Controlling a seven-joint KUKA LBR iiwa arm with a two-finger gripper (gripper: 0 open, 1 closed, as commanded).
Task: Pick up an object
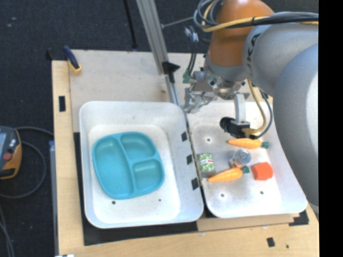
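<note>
Dark speckled floor (80, 15), pale wooden bench (107, 74), slanted aluminium post (153, 31), blue-and-yellow clamp (72, 59) at bench corner

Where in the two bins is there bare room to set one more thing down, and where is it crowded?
In the left bin, the strip between the plate and the back wall, and the strip along the right wall. In the right bin, the front, below the lower carrot. Crowded: that bin's middle, with the upper carrot, packet, grey thing and block.
</note>
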